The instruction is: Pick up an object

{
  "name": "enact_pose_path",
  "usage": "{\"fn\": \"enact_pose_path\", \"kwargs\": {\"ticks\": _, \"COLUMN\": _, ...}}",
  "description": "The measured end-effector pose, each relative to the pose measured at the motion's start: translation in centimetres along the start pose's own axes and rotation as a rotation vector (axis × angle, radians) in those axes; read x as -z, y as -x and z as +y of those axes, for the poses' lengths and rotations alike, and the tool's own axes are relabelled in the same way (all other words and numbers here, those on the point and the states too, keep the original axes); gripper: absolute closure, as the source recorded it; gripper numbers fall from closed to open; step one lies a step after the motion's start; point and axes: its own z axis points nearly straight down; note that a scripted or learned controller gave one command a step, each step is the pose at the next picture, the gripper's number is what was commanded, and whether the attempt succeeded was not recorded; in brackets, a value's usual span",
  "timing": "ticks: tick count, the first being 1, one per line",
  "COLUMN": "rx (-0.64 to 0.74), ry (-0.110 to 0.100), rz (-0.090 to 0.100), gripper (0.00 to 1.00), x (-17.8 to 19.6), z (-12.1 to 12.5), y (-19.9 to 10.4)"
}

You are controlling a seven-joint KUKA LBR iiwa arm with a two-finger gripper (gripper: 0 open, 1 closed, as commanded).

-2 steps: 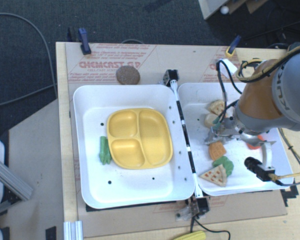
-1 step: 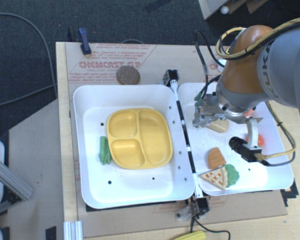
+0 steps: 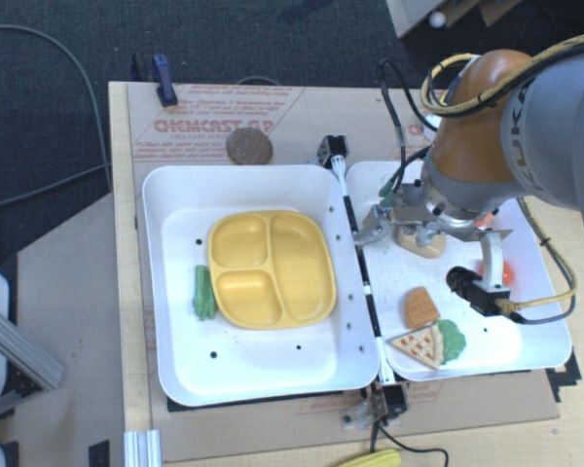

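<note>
My gripper [image 3: 405, 226] hangs low over the back left part of the right bin [image 3: 535, 343], close to the wall shared with the left bin. A pale tan food piece [image 3: 426, 246] lies right under it, partly covered by the gripper. Nearer the front of that bin lie an orange-brown piece [image 3: 420, 306], a waffle-patterned wedge [image 3: 416, 346] and a green piece [image 3: 452, 338] touching the wedge. A small orange-red thing [image 3: 507, 273] lies at the right beside a white piece [image 3: 492, 257]. Nothing is seen held.
The left bin [image 3: 175, 358] holds a yellow divided plate [image 3: 271, 268] with a green pod [image 3: 204, 293] beside its left edge. A brown disc [image 3: 248, 147] and a blue clamp [image 3: 163, 79] sit on the cardboard behind the bins. The arm covers the right bin's back.
</note>
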Motion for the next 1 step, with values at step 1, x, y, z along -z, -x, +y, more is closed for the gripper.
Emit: {"fn": "enact_pose_path", "kwargs": {"ticks": 1, "rx": -0.002, "ry": -0.002, "rz": -0.001, "gripper": 0.00, "x": -5.07, "z": -0.49, "y": 7.75}}
